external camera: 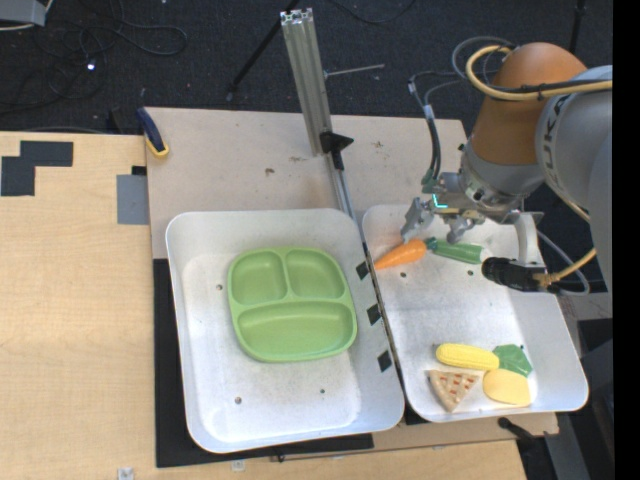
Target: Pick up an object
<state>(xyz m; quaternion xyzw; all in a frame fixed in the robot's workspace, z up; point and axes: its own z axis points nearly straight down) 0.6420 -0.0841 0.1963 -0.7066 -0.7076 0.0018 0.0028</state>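
Observation:
A toy carrot (400, 255) with an orange body and a green top lies at the far left of the right bin (470, 308). My gripper (433, 230) hangs just above and behind the carrot, over the place where orange meets green. Its fingers (413, 218) stand spread apart, with nothing between them. At the near end of the same bin lie a corn cob (466, 356), a pizza slice (452, 388), a yellow piece (508, 388) and a green leafy piece (517, 355).
The left bin (200, 368) holds a green divided plate (292, 303). A metal post (308, 78) rises behind the bins. Black clips (370, 288) sit along the seam between them. A cable and black fitting (515, 271) hang beside the wrist.

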